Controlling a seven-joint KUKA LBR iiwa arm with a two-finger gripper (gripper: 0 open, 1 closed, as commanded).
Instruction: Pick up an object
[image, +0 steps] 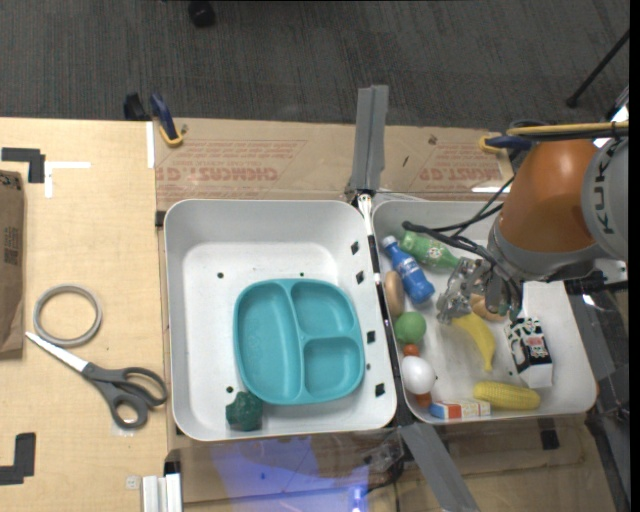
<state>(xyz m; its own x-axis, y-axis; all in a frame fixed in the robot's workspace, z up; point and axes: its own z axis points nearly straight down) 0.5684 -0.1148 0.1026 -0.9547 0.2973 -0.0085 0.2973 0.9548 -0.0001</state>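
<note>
Banana (480, 338) mid-bin, just beneath fingers (462, 297), bare floor rightward.

The grey arm (600, 190) reaches in from the right of the camera view, its orange band (545, 195) bulking large above the wrist. Black cables loop off the wrist on its left. Below the orange band the wrist points down and to the left, ending in the metal pincer (462, 295), which hangs low. Its small finger parts are too cluttered to tell whether they are spread or closed.
</note>
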